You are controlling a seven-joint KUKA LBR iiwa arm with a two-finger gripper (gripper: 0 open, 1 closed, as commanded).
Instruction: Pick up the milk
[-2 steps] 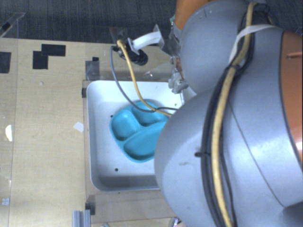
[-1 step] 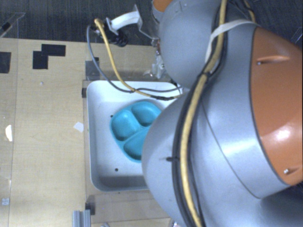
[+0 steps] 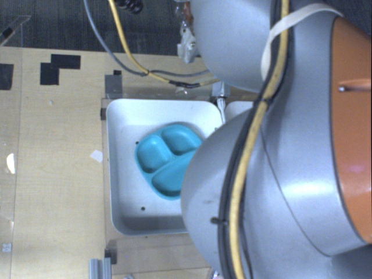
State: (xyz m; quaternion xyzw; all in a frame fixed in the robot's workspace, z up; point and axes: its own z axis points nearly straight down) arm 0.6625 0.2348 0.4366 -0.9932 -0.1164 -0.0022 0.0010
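1. Landmark: white bin [image 3: 119, 156], centre-left of the camera view, sitting on the tan bench [image 3: 52, 173].
2. In that bin I see a blue plate [image 3: 165, 158] with three compartments. It lies flat on the bin floor, toward the bin's right side.
3. The plate's right edge runs under the grey arm [image 3: 290, 173], so part of it is hidden.
4. The arm is huge in frame. It covers the bin's right wall and lower right corner, plus everything to the right of the bin.
5. An orange band [image 3: 354, 127] sits on the arm, far right of the bin.
6. A second bin [image 3: 235, 108] shows as just a white corner, touching the first bin's upper right corner. The arm hides the rest.
7. Milk: I cannot tell where it is. The uncovered part of the bin holds the blue plate and a couple of tiny dark specks.
8. Jaws: I cannot tell if they are wide, narrow or holding anything.
9. A yellow cable [image 3: 119, 34] and a grey one loop above the bin's top edge and run right to the arm. A yellow cable also runs down the arm's body.
10. A white strap [image 3: 290, 22] curves across the arm, up and right of the bin.
11. Black tape marks [image 3: 58, 67] are on the bench, up and left of the bin.
12. A small white scrap [image 3: 96, 154] lies on the bench just left of the bin's left wall.
13. A grey metal bracket [image 3: 113, 85] stands at the bin's upper left corner.
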